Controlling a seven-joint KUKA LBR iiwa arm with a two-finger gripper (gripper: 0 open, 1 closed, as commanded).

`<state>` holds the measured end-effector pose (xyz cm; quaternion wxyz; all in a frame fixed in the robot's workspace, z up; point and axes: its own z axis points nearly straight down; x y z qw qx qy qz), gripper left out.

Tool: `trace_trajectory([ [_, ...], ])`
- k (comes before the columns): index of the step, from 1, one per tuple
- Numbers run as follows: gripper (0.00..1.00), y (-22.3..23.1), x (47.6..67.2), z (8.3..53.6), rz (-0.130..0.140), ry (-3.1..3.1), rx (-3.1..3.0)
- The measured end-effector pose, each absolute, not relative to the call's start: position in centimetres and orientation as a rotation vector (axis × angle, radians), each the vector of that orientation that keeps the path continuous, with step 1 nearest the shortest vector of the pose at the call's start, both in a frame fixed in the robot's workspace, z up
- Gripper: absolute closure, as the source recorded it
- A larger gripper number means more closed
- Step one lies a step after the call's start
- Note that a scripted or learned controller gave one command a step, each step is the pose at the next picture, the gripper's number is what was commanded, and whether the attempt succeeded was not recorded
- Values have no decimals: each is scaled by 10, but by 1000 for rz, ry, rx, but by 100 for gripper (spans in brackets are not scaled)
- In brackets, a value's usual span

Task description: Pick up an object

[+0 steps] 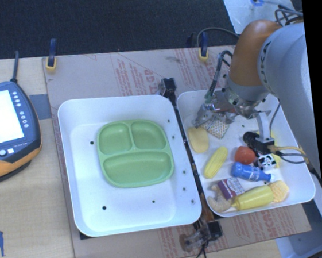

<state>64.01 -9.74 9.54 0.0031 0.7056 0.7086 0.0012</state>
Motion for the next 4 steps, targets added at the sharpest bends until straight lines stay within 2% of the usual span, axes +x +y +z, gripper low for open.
trace_trajectory([
  [1, 0, -92, 657, 92, 0, 2226, 2218],
  [4, 0, -92, 656, 92, -2, 2229, 2218],
])
